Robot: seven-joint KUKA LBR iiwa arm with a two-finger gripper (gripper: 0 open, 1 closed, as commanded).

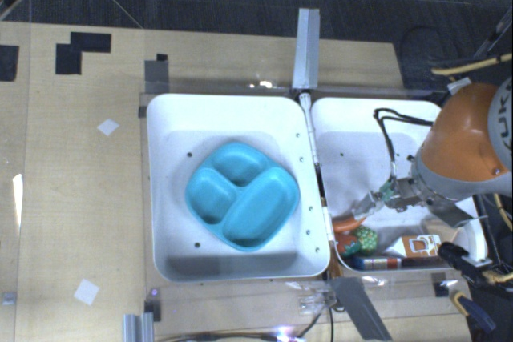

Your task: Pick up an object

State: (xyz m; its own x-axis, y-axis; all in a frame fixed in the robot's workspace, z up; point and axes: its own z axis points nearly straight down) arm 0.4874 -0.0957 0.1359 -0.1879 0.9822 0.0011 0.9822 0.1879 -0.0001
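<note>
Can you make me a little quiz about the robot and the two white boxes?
1. True or false: the blue sectioned plate lies in the left bin.
2. Which bin is the gripper reaching into?
A. the left bin
B. the right bin
C. neither
3. Fill in the missing word: the small cluttered things, such as the green object and the brown packet, lie along the ____ edge of the right bin, the one nearest the camera.

Key:
1. True
2. B
3. Bottom
</note>
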